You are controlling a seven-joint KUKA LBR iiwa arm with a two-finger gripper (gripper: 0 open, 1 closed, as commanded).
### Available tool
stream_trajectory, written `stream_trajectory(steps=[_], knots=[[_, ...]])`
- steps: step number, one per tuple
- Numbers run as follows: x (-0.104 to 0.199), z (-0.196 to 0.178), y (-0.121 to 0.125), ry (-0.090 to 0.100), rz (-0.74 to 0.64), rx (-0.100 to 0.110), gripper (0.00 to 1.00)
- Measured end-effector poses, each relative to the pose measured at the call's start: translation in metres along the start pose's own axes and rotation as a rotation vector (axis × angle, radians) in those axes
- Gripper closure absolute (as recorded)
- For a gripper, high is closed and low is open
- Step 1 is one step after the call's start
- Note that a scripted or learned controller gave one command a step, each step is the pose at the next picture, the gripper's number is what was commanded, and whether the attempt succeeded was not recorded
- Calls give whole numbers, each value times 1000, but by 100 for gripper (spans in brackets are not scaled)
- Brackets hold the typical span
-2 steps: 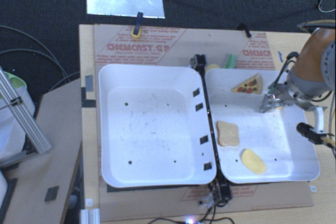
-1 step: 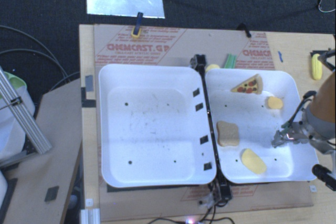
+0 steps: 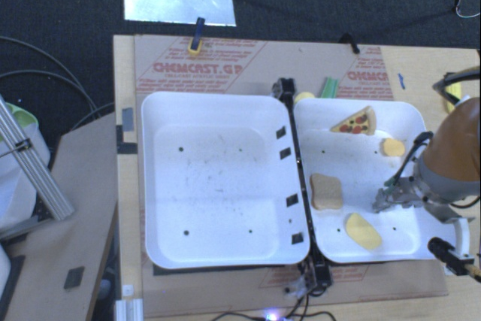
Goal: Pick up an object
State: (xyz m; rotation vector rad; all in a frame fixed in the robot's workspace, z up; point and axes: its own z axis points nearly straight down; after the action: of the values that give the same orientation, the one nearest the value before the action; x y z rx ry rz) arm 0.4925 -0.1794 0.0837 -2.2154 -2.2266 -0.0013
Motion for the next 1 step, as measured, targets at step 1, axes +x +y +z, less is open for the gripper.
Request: stream_trajectory(steps=[1], knots=[[95,0,20,3,-7,-3,100]])
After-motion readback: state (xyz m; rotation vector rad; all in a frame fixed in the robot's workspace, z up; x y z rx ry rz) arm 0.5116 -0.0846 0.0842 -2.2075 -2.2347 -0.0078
